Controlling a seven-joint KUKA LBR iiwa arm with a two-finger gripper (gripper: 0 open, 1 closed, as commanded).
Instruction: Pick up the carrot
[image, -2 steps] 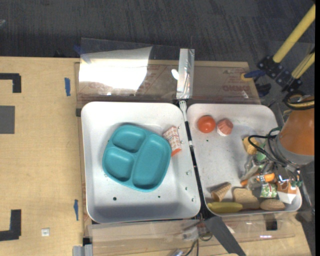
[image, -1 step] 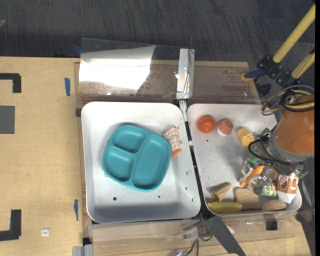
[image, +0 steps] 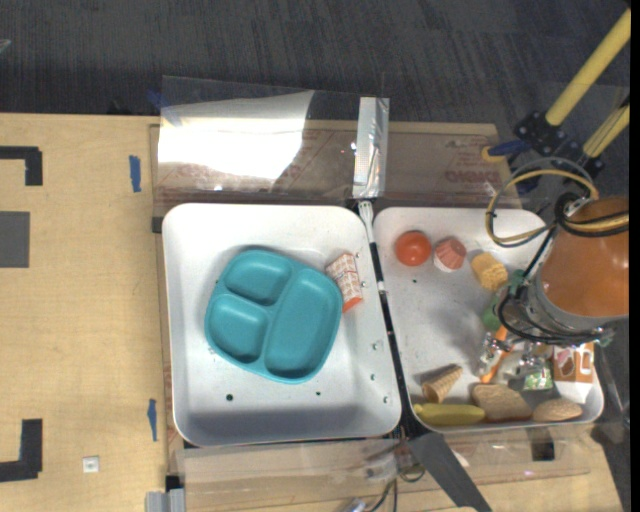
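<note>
Camera view: one carrot (image: 488, 368), two bins (image: 200, 300), jaws' state unclear.

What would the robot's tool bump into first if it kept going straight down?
Probably the carrot, the little orange piece right under the tool in the right bin. Depth is hard to judge from above, so it may already be touching.

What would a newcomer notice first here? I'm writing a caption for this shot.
The teal three-compartment plastic plate sits in the middle of the left white bin. The grey arm with its orange band hangs over the right white bin, above a cluster of toy food along its near edge.
</note>
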